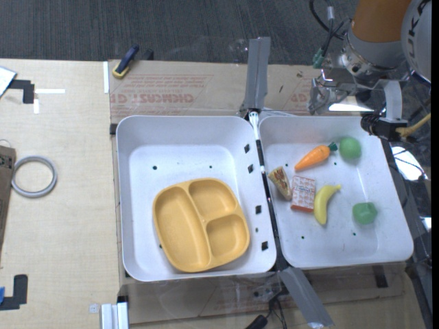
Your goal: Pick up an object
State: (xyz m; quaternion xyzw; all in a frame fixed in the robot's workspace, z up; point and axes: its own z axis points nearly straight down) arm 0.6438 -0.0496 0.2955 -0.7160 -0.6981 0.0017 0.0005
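Note:
The right bin (343,245) holds several small items: an orange carrot (313,157), a round green fruit (350,148), a yellow banana (324,203), a green block (364,213), a red and white packet (303,192) and a brown wedge (280,181). My gripper (326,101) hangs at the far edge of the right bin, above and behind the carrot, clear of all the items. Nothing shows in its grasp. The orange band of the arm (384,5) rises at the top right.
A yellow divided plate (201,223) lies in the left bin (137,156). A grey divider post (257,74) stands between the bins at the back. On the bench to the left lie a tape roll (33,177) and a blue and yellow tool (125,60).

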